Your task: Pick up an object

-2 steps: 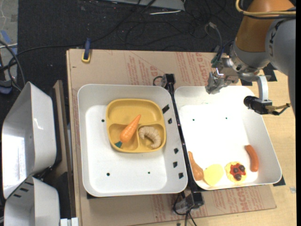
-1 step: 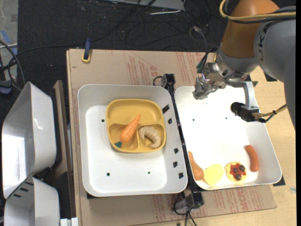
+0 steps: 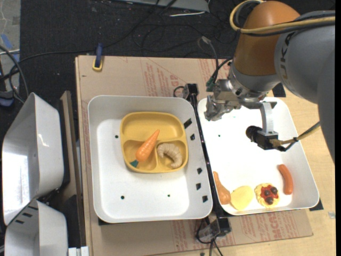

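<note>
My gripper (image 3: 215,111) hangs over the far left corner of the right bin (image 3: 250,164), close to the wall between the two bins, and I see nothing held in it. The toy food in this bin lies along the near edge, well away from the gripper: an orange chicken leg (image 3: 221,188), a pale yellow disc (image 3: 242,197), a small tart with red and dark topping (image 3: 267,193) and a red sausage (image 3: 287,178). The left bin (image 3: 106,159) holds a yellow divided plate (image 3: 154,122) with a carrot (image 3: 147,145) and a beige shrimp (image 3: 171,154) in its compartments.
The grey arm with its orange band (image 3: 266,36) reaches in from the upper right over the right bin's far edge. Both bins rest on a cardboard sheet (image 3: 133,71). White containers (image 3: 32,143) stand at the far left, and cables run across the dark floor behind.
</note>
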